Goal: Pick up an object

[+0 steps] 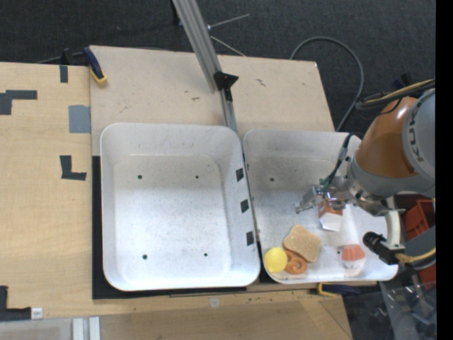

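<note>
Hovering: grey-and-orange arm's two-finger gripper point(320, 198) sits low over the right shallow white bin point(283, 154), mid-bin toward 3 o'clock.
Fingers: can't tell how far apart they are or whether anything sits between them; metal parts blur against a small white-and-red packet point(330, 217) just beneath.
Targets: tan bread-slice-shaped piece point(303, 242), round yellow ball point(275, 261), orange ring-shaped piece point(296, 265), white bottle with red band point(351, 250), all bunched at the bin's 5–6 o'clock.
Handling: bread piece looks light and soft, so pinch across its flat faces; ball likely smooth and apt to roll, so grip across its middle; bottle probably stiff, take it across the body.
Edges: ball and ring lie hard against the near wall; poor finger room there.
Room: 11–12 o'clock of right bin bare; left shallow white bin point(170, 137) likewise.
</note>
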`<state>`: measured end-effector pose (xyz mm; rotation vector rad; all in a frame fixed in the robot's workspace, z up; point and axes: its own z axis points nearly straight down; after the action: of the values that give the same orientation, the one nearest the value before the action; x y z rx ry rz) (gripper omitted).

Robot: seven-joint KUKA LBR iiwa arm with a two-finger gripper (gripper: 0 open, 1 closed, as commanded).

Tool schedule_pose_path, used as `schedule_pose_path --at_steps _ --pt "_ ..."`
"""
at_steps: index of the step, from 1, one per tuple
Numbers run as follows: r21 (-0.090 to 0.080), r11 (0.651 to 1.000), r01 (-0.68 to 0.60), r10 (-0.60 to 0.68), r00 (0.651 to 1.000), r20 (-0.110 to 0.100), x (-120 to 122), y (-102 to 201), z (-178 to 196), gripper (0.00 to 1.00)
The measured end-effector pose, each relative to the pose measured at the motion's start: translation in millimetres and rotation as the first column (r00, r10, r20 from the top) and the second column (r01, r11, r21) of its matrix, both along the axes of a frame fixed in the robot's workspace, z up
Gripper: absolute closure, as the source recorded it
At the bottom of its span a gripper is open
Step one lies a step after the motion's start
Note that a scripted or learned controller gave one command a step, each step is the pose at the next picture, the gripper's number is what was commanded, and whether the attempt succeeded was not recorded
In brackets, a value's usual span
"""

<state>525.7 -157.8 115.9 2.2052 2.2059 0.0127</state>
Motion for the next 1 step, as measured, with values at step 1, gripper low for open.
schedule_pose_path --at_steps 1 --pt "-0.001 1.0 0.0 0.0 1.0 0.002 0.7 0.4 9.0 1.0"
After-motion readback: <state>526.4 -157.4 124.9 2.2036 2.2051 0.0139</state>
